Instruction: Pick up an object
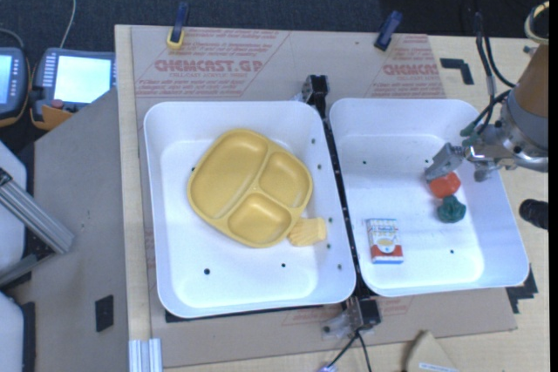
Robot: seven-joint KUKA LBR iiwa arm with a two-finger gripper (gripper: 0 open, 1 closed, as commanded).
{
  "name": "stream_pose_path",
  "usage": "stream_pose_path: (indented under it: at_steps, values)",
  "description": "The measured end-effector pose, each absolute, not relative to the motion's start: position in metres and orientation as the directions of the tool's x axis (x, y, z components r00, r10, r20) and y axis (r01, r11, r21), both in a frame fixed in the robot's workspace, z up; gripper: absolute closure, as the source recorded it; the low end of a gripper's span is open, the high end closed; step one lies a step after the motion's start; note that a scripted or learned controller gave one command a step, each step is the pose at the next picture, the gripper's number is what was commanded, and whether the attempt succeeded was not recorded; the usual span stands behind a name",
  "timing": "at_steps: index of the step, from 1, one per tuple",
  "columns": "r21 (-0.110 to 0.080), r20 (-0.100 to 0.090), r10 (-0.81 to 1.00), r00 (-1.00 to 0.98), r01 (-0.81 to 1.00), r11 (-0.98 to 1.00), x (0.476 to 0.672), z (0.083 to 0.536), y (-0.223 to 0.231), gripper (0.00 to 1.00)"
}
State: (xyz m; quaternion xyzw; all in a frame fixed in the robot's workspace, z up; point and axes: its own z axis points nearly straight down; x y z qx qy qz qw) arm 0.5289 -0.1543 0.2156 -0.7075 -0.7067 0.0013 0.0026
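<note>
While the red object (445,185) lies on the floor of the right bin (418,122), toward its right side, the gripper (460,161) hangs just above and beside it, and whether its fingers are open or closed cannot be told from this slanted view. Nothing can be seen caught between them, so the red object looks not yet picked up; the step in hand seems to be the approach or the descent onto a target. Just below the red object, near or touching it, sits a small green object (451,210) (close enough that a grasp could catch both or push one aside). The next move, by this reading, calls for centring over one of the two, coming down to the bin floor, closing, and lifting straight up. Farther left in the same bin lies a small carton (384,240), well apart from the pair. Across the divider, the left bin (166,187) holds a yellow tray (250,186) with a pale yellow piece (308,231) at its lower right edge.
</note>
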Motion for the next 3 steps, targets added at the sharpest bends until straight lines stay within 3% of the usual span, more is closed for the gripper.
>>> stream_pose_path:
  at_steps: [1,2,3]
  values:
    - [-0.007,0.002,1.000,0.002,1.000,-0.002,0.522,0.157,-0.161,0.00]
    - [0.003,-0.004,1.000,0.003,1.000,-0.003,0.513,0.106,-0.165,0.00]
    - [0.015,-0.009,1.000,0.003,1.000,-0.003,0.516,0.122,-0.166,1.00]
